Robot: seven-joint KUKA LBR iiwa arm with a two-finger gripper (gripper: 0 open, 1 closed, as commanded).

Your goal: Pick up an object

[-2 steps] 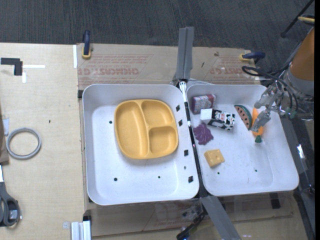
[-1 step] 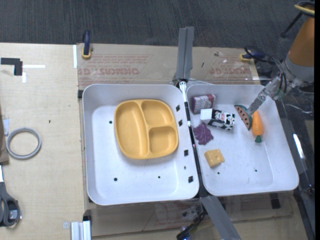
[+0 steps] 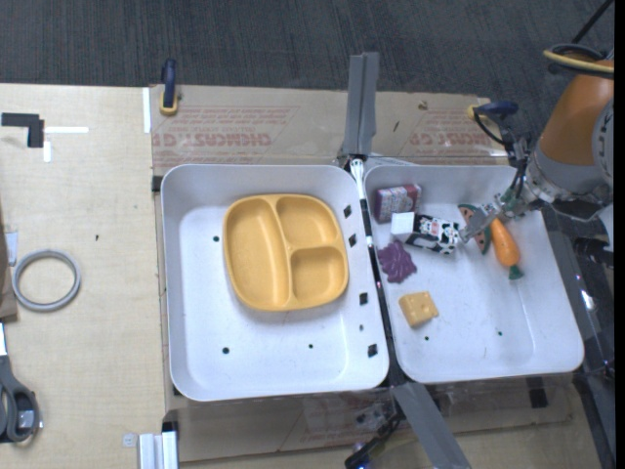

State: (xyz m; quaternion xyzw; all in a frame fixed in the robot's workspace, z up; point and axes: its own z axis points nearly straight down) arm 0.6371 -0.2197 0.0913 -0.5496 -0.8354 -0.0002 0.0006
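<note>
The claw (image 3: pixel 485 225) sits low in the right bin (image 3: pixel 547 345), beside a toy carrot (image 3: pixel 505 243); whether it is clenched or released cannot be told. A cow-patterned carton (image 3: pixel 436 233), purple grapes (image 3: pixel 395 261) and cheese wedge (image 3: pixel 418 309) lie nearby. A yellow divided plate (image 3: pixel 285 252) occupies the left bin (image 3: pixel 195 350).

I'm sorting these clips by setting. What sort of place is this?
Most likely a robotics lab bench for grasping trials: two white bins of toy food such as a carrot and cheese, a robot arm, and a tape roll on the benchtop.
</note>
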